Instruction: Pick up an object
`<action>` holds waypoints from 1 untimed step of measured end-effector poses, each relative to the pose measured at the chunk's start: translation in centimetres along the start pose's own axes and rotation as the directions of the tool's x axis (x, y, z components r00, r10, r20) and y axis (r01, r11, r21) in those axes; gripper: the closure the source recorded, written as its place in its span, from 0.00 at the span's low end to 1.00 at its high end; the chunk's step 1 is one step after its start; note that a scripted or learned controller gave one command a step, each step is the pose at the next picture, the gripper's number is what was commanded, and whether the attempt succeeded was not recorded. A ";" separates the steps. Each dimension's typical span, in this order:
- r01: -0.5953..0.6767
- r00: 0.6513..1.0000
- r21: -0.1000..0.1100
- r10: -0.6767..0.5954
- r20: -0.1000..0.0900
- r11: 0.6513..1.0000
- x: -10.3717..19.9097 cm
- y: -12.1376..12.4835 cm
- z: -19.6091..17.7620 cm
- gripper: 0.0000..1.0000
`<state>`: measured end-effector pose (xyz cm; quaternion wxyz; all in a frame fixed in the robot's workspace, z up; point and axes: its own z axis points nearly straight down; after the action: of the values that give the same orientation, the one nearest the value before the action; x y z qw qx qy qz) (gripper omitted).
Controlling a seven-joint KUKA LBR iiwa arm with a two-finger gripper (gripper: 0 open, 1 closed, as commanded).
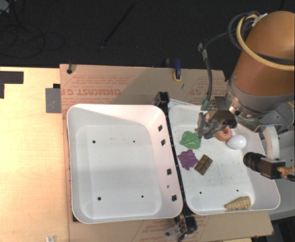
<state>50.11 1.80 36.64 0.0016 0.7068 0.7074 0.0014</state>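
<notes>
1. The likeliest target is the green object (191, 139), lying on the floor of the right bin (261, 201), just below and to the left of the gripper (206, 130), touching it or nearly so.
2. Whether the gripper is spread or closed I cannot tell; its dark body hides the tips, and nothing is visibly clamped in it.
3. Just to the gripper's right lie a pink-orange ring (223, 133) and a white egg-shaped object (236, 142), close together.
4. Further below the gripper sit a purple lump (188, 158) and a brown block (203, 164); a tan cone (237, 202) lies well apart near the bin's lower edge.
5. The left bin (77, 135) stands well off to the gripper's left.
6. Judged progress: the arm is down among the 6 objects, but no grasp or lift shows, so closing and raising remain.
</notes>
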 end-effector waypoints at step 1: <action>0.003 1.000 0.001 -0.003 -0.001 1.000 4.5 1.5 -5.2 1.00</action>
<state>51.63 6.33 41.80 0.0011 0.7056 0.7086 0.0015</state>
